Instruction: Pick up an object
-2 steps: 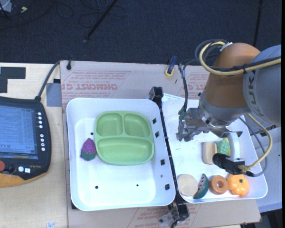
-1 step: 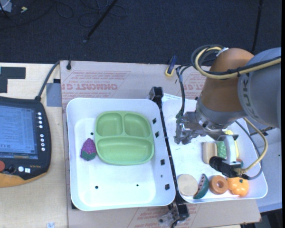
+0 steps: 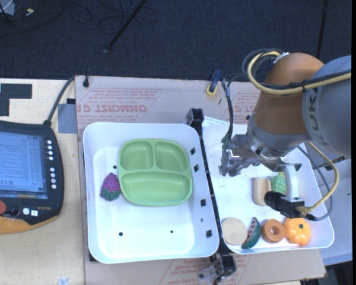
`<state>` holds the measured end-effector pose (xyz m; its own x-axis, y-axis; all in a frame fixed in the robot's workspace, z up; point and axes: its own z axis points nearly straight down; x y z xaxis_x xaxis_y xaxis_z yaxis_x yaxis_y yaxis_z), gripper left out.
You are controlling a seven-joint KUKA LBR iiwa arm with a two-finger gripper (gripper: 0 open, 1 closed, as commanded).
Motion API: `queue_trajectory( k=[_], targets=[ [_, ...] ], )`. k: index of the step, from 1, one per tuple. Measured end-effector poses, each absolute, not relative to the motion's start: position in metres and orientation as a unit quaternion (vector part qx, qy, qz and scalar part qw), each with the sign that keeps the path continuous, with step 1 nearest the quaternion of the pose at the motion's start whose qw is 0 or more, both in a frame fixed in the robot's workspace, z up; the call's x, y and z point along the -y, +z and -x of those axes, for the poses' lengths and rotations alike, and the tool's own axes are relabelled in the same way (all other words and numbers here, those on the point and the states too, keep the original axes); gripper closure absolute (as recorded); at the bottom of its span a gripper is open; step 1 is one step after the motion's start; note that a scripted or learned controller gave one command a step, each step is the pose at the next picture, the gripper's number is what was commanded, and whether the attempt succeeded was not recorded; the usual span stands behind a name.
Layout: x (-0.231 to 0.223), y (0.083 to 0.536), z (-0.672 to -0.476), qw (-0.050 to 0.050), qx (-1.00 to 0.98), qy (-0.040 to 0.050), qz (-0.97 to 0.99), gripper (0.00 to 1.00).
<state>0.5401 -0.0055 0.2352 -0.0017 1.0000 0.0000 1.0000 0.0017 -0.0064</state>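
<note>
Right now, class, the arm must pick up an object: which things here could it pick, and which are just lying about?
Could be picked:
pincer
toy doughnut
orange pepper
watermelon slice
beige round piece
purple grapes
green divided plate

Lying about:
handheld control pad
yellow clip

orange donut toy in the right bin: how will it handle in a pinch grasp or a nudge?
The donut looks like rigid toy food, so probably stiff and light. It lies flat, so it seems unlikely to roll. The watermelon slice and the orange pumpkin-like toy crowd it, so a nudge would likely shift them too.
</note>
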Motion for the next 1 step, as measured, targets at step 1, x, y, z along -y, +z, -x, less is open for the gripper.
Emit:
queue_trajectory(
  k=[1],
  targets=[
    [0.0031, 0.2331, -0.5373, 0.003, 0.708, 0.0033, 0.706, 1.00]
  ],
)
